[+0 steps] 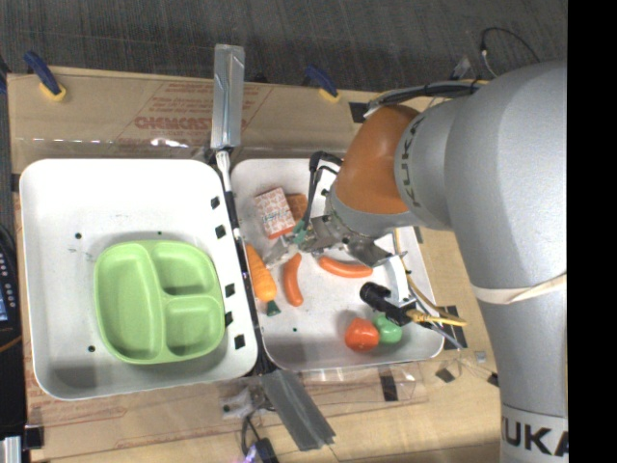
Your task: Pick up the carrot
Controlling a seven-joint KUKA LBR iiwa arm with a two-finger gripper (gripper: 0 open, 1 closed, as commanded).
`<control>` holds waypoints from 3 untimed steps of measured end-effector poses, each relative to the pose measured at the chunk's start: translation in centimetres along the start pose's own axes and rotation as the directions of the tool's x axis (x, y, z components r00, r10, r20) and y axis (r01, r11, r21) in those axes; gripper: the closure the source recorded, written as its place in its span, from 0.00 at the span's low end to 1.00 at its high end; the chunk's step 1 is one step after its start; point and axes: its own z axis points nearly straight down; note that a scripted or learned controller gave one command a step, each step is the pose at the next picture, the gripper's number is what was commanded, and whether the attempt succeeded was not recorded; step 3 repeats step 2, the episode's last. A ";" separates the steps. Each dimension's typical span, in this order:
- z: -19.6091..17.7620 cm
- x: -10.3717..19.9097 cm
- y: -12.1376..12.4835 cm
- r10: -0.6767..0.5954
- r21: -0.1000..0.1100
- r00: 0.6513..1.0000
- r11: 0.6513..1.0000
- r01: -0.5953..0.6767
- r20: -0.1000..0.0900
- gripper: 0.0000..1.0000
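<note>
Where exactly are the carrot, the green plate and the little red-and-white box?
Carrot (258,275): camera view, on the middle of its orange body.
Green plate (123,309): camera view, on the floor of its big left compartment.
Box (275,211): camera view, on the middle of its top face.

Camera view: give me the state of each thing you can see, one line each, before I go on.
Carrot: lying flat by the right bin's left wall, not held.
Gripper: low in the right bin, above the sausages; finger state unclear.
Sausage: lying beside the carrot.
Second sausage: lying under the arm.
Box: lying flat.
Tomato: resting near the front wall.
Green plate: upright in the left bin.
</note>
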 end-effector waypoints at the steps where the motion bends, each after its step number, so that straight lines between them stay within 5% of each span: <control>1: -6.8 -2.9 0.7 -0.118 -0.003 0.993 0.993 0.118 0.002 0.00; 2: -9.1 -3.2 4.0 0.024 -0.003 1.000 1.000 -0.024 0.002 0.00; 3: -9.1 -3.2 4.0 0.024 -0.003 1.000 1.000 -0.024 0.002 0.00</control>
